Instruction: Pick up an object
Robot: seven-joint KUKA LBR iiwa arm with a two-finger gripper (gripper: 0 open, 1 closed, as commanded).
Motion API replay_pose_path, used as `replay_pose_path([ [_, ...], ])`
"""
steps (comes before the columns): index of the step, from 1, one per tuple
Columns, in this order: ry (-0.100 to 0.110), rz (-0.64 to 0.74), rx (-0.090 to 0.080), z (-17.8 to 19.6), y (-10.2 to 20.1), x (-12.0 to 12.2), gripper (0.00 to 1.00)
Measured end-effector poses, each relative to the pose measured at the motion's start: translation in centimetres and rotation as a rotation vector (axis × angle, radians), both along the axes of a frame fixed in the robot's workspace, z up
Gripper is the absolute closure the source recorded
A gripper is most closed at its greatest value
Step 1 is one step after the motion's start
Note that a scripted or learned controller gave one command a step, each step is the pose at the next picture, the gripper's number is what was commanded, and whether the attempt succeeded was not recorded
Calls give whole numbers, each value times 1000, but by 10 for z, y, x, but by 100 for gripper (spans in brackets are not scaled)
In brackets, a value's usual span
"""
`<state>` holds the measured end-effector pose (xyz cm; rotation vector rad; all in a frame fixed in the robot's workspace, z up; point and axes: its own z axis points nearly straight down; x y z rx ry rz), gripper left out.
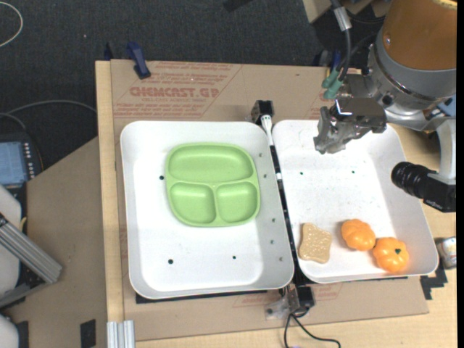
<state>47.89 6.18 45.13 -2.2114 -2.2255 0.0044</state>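
Two shallow white plastic bins with rounded corners sit side by side on a flat brown cardboard-covered table [181,78] printed with faded red lettering. The left white bin [145,252] has a smooth, slightly glossy floor dotted with a few small dark holes, and it holds a pale green moulded plastic tray [212,183] with one wide compartment on its far side and two smaller ones on its near side; the tray's edges are soft and rounded.

The right white bin [333,187] has the same matte-white look, speckled with fine dark flecks. Along its near edge lie three small things: a tan, rough-textured cracker-shaped piece [315,243] with a roughly square outline, just left of a small orange ribbed toy pumpkin [358,234]; a second orange ribbed toy pumpkin [391,254] with a dark stem spot lies just right of the first and nearer the bin's corner, close to or touching it.

The grey metal end effector [330,142] hangs over the far part of the right bin, well apart from the three small things, below a bulky grey wrist and an orange band. Whether its fingers stand wide or narrow cannot be told from this slant; nothing is seen between them.
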Motion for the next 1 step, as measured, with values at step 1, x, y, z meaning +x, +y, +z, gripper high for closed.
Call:
replay_pose_path([
  [1, 0, -5, -1, -23, 12, 0, 100],
])
